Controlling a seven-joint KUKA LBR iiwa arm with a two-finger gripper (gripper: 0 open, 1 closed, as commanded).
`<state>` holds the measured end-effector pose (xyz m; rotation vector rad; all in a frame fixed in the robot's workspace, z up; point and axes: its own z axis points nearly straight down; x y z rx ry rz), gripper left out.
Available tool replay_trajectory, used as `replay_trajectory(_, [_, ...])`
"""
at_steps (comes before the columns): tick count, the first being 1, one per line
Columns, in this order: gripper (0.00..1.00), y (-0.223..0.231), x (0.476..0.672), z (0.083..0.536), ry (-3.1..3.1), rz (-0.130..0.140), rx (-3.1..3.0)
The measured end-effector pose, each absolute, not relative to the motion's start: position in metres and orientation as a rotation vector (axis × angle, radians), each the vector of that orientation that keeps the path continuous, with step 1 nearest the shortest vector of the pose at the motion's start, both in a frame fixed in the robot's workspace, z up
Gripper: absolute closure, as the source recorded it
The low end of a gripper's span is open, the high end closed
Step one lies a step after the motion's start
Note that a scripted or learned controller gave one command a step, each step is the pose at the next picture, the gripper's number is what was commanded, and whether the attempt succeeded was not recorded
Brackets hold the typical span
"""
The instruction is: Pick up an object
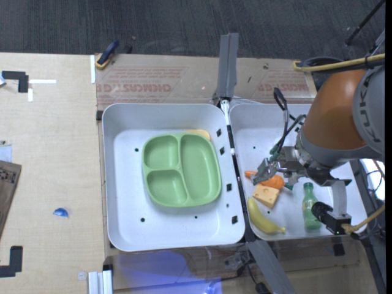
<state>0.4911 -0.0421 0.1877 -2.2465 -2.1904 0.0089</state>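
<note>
my orange wrist band (334,112), green divided plate (182,169), white bins (116,164), yellow banana (263,218), green bottle (309,206), orange carrot (272,180), yellow-orange cheese wedge (266,195)

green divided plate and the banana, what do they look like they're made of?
Green divided plate: probably moulded plastic, matte, uniform pale green with soft rounded ridges between three compartments. Banana: likely a plastic or rubber toy, smooth and evenly yellow, no brown spots; real fruit can't be ruled out.

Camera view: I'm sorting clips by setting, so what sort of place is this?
Probably a robotics lab bench set up for pick-up trials, not a kitchen. A grey and orange robot arm reaches over two white bins; toy food such as a banana lies in one, and a green divided plate in the other.
</note>
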Motion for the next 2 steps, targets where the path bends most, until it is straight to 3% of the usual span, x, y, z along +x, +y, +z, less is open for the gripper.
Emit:
replay_trajectory(1, [0.0,-0.101,0.515,0.139,-2.193,0.01,-2.241])
replay_trajectory(2, [0.0,-0.101,0.493,0.09,-2.219,0.0,-2.221])
